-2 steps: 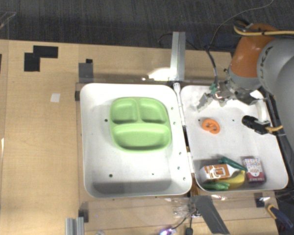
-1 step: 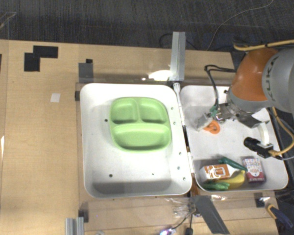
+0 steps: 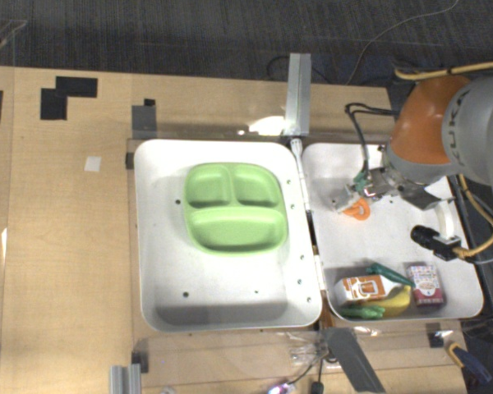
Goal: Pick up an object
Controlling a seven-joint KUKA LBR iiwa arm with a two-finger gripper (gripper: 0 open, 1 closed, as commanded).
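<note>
Arm (grey, orange band above the wrist) reaches in from the right, over the upper part of the right-hand shallow white bin. Two-finger gripper points left and down, low over the bin floor near the bin's upper left. Small orange object sits right at the gripper tip, touching or just below it; can't tell if it's between the fingers or just lying on the floor under them. Can't tell how far the gripper is open either: too small and blurred at the tip.

Rest of the right bin's contents are clustered along the near edge, well apart from the gripper:
- orange-and-white carton lying flat
- yellow banana-shaped item just beside it, on the near side
- green item at the very near rim, plus a dark green strip above the carton
- small red-and-white box at the right end of the cluster

Left-hand shallow white bin holds a light green plastic divided tray, three compartments, lying flat, toward the upper middle of that bin.

Black cable connector hangs from the arm over the right bin's right side.
</note>
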